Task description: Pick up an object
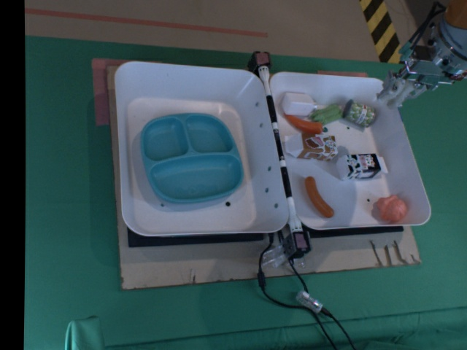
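My gripper hangs over the far right rim of the right bin, open, with nothing between its fingers. In that bin lie a small green can just left of the gripper, a green pod, an orange carrot, a white block, a brown-and-white carton, a black-and-white milk carton, a sausage and a pink-orange lump in the near right corner.
The left bin holds a blue three-compartment plate. A black-and-white divider bar runs between the bins. Cables trail off the bench's near edge. Green cloth surrounds the bins.
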